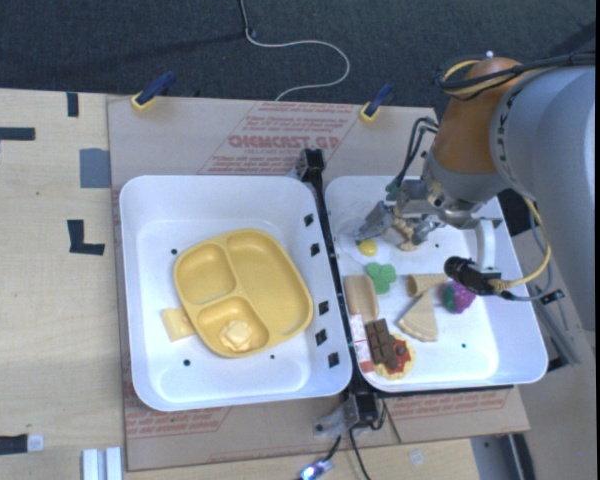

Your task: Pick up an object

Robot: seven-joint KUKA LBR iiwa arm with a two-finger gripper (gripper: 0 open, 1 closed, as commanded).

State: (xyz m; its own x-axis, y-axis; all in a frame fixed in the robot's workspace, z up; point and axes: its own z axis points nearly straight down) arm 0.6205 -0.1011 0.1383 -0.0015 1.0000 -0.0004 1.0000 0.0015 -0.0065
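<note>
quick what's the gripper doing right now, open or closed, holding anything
Gripper: low over the far end of the right bin; open or closed cannot be told, and no object visibly held.

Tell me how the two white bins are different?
The left bin holds a yellow divided plate and a yellow slice beside it; the right bin holds many small toy foods. The arm's pincer is over the right bin, not the left bin. Both are shallow, white and side by side.
</note>
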